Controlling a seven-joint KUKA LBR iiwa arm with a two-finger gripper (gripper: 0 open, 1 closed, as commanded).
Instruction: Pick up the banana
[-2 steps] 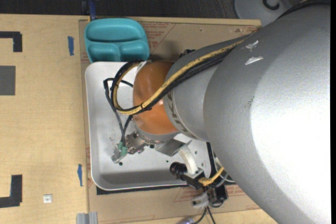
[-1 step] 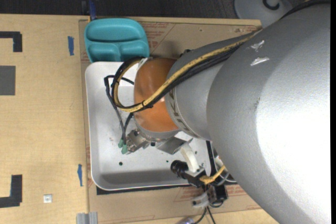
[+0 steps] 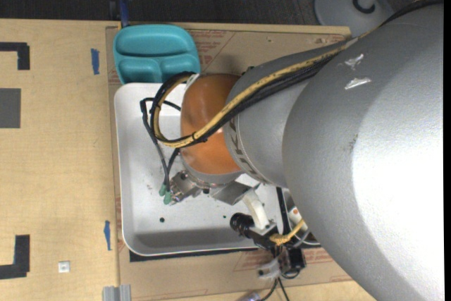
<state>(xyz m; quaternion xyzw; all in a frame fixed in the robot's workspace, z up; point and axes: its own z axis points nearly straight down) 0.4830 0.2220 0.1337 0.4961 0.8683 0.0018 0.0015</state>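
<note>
Grey arm (image 3: pixel 338 123) covers most of the white bin (image 3: pixel 134 173); its hand (image 3: pixel 176 188) sits low inside. Hand's opening can't be judged, banana's place unclear. Best to lift clear and re-sight before grasping.

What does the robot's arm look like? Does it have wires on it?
The arm is big, round and smooth grey, with an orange band near the wrist. Yes, black and yellow cables run along it and loop beside the band. The claw end is grey metal with small green bits.
</note>
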